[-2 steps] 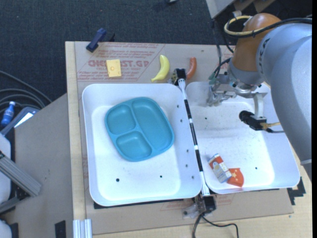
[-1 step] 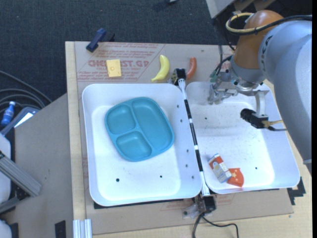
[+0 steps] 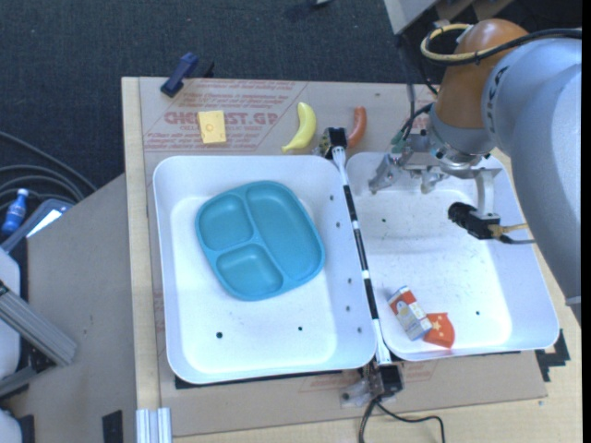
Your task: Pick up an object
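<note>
My gripper hangs over the far left corner of the right bin. It is open, and only the white bin floor shows between its fingers. A small red and white packet lies near the front of that bin, with an orange piece touching its right side. Both lie well in front of the gripper. In the left bin rests a blue divided plate.
Behind the bins, on the cardboard, lie a yellow banana, an orange-red sausage-shaped toy, a yellow square and a blue clip. A black fitting on a cable hangs over the right bin. The black divider separates the bins.
</note>
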Robot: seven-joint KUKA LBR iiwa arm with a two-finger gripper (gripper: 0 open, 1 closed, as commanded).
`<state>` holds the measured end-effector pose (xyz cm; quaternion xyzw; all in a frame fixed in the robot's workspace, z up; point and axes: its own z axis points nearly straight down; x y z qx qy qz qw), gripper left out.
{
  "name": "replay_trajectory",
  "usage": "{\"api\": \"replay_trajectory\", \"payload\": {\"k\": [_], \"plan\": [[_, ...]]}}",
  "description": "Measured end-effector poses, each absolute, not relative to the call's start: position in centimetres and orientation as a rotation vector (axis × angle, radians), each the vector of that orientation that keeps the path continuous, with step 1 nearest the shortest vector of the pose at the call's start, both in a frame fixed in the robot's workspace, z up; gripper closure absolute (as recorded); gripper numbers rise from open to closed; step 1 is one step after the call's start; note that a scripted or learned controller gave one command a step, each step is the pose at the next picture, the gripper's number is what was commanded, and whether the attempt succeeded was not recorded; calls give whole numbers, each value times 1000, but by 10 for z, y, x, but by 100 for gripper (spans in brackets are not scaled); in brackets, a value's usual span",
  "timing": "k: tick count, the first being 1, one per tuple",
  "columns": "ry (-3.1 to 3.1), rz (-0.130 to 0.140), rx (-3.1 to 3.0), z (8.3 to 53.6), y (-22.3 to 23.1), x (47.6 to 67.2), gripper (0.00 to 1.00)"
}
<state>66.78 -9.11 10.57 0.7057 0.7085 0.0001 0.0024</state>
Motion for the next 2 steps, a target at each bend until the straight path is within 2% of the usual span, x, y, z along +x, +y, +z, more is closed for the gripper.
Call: {"api": "replay_trajectory", "payload": {"k": [1, 2], "plan": [[2221, 2, 2210, 116, -91, 669, 100], [2221, 1, 2211, 116, -91, 668, 0]]}}
